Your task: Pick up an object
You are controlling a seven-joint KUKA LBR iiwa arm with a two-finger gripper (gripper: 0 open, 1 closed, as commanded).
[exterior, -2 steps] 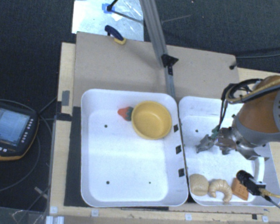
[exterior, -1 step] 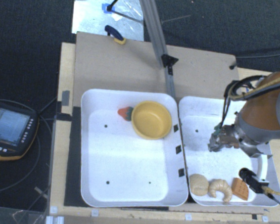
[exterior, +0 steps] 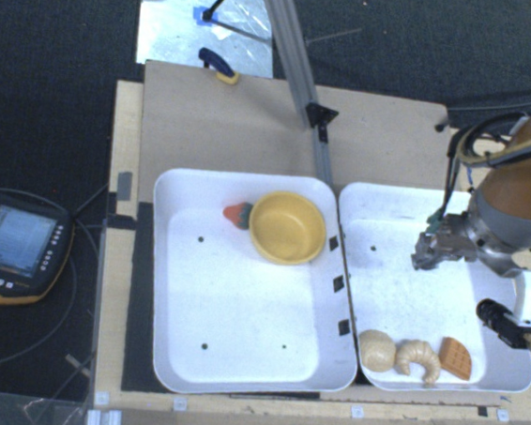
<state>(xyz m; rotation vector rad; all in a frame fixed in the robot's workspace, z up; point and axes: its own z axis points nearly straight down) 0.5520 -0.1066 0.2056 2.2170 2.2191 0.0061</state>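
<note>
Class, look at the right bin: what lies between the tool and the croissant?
In the camera view, just bare white bin floor lies between the tool and the croissant.

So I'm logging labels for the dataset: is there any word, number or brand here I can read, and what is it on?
None can be read.
Handheld control pendant left of the bench: its lit screen and buttons carry marks too small and blurred to read.
White bins, yellow bowl: no print visible.
</note>
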